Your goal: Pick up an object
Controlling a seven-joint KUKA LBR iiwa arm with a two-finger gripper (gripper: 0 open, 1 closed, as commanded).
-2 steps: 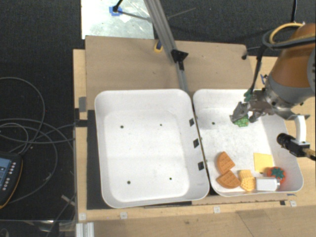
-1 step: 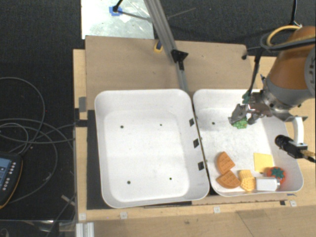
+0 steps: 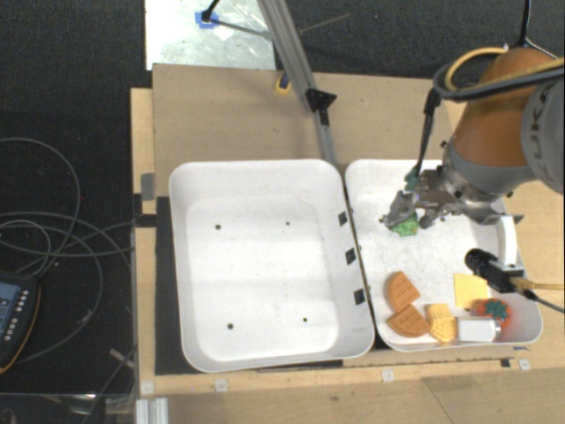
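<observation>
My end effector (image 3: 404, 216): low over the green object (image 3: 406, 228) to grasp it; grip state unclear.
Right bin (image 3: 371, 179): holds my target.

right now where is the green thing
In the right bin, upper half, the green thing sits right at the gripper, apart from the toys in the lower right corner.

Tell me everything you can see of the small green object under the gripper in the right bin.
The green object is small, bright green and lumpy, of uncertain material. It lies on the floor of the right bin, in its upper half, apart from the orange, yellow and white items near the lower edge. The gripper sits directly over it, covering its top; whether it is gripped cannot be told.
</observation>
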